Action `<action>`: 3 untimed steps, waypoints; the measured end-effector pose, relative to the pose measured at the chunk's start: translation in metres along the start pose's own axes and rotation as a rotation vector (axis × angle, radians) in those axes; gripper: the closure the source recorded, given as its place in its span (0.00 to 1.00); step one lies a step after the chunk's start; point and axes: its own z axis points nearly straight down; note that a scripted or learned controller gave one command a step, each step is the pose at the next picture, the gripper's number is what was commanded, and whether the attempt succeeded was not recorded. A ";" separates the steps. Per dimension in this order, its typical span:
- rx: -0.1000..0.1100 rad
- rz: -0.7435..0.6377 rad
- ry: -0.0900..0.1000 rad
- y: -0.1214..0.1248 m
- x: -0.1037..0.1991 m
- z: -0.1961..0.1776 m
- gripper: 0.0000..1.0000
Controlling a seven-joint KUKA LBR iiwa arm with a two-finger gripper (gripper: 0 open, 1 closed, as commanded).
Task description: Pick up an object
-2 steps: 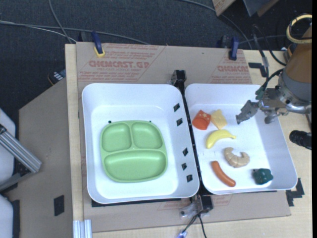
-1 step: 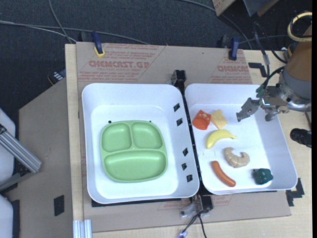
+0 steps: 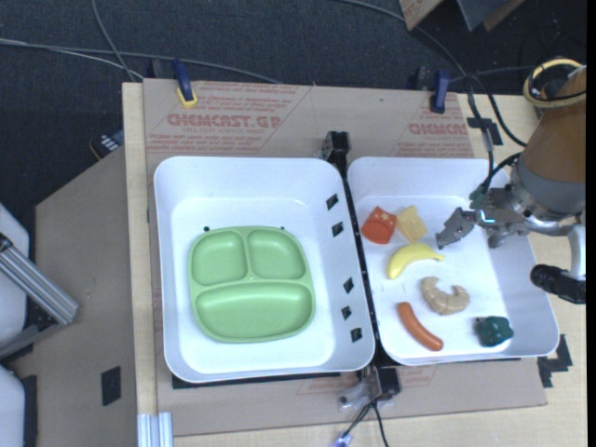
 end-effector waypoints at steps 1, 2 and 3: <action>0.000 -0.001 0.001 0.002 0.008 0.062 0.00; -0.002 -0.001 0.000 0.002 0.008 0.100 0.00; -0.005 -0.002 0.000 0.003 0.008 0.088 1.00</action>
